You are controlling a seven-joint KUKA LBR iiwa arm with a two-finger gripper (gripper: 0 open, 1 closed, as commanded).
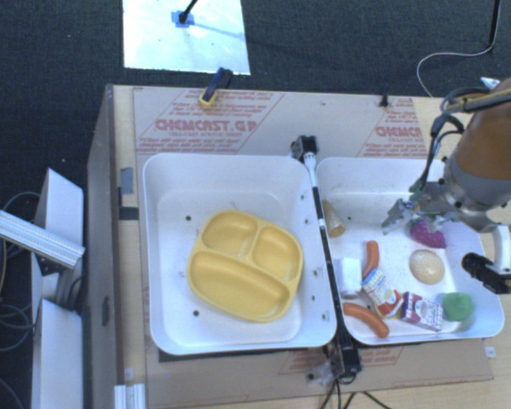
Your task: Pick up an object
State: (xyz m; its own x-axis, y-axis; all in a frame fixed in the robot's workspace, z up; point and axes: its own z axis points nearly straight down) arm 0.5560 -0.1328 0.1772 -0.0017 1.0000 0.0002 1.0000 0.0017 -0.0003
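Note:
My gripper hangs over the back half of the right bin, with its fingers spread open. Just below and touching its near side in the view is a magenta object lying on the bin floor; nothing is held between the fingers. Close by lie a cream egg-shaped object, a green ball, two orange sausages, a red and white packet, a small printed packet and a white block.
The left bin holds a yellow divided tray. A small brownish item lies against the right bin's left wall. A rod runs along the ridge between the bins. The arm enters from the right.

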